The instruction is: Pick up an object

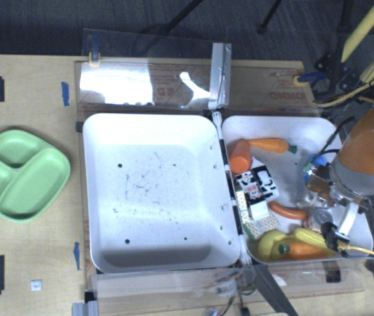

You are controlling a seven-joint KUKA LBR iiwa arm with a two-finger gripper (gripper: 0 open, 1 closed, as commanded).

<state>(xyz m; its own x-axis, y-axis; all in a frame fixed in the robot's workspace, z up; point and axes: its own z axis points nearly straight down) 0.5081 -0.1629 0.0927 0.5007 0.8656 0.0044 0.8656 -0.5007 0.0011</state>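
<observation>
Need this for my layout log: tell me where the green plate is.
In the camera view, the green plate lies on the wooden bench at the far left, outside both bins, just left of the left bin.

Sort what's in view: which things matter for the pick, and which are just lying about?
Job:
arm
right bin, and in it: upper carrot, orange cylinder, black-and-white box, sausage, corn, yellow fruit

Lying about:
left bin
green plate
blue tape
</observation>
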